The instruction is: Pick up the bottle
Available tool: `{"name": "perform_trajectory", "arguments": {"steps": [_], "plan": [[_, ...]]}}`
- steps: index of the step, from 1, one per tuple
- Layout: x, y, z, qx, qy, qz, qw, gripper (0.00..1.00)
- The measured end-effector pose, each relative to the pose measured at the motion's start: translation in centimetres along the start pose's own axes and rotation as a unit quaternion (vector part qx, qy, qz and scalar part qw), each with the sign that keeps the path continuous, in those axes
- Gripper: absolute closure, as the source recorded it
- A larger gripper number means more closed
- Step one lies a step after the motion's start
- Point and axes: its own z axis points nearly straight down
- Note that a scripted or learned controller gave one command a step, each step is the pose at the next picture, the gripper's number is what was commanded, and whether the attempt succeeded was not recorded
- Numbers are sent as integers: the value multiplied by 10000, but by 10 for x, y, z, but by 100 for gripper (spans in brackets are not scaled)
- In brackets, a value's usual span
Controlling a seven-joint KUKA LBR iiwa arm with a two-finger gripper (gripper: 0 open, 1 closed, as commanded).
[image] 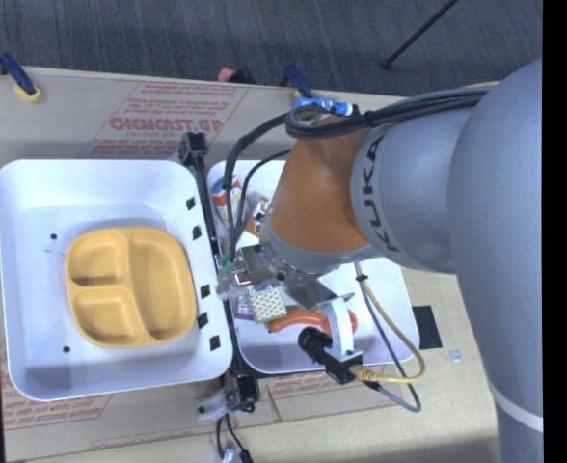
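Gripper (250, 283) low in right bin (399, 350) | I cannot tell its state | bottle (228, 201) partly hidden | I advise centring before closing.

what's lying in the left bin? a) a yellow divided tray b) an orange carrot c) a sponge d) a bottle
a: a yellow tray with three compartments lies in the left bin, while the arm reaches over the right bin.
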Motion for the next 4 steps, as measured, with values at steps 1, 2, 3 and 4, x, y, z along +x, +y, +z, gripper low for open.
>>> {"name": "perform_trajectory", "arguments": {"steps": [1,2,3,4], "plan": [[-11,-1,-67,-21,-14,-1514,9885,100],[72,11,-15,4,-8,-3573,9340,100],[24,11,-103,-18,-20,-3285,9445,100],[41,6,-59,-5,-13,-4516,8922,100]]}}
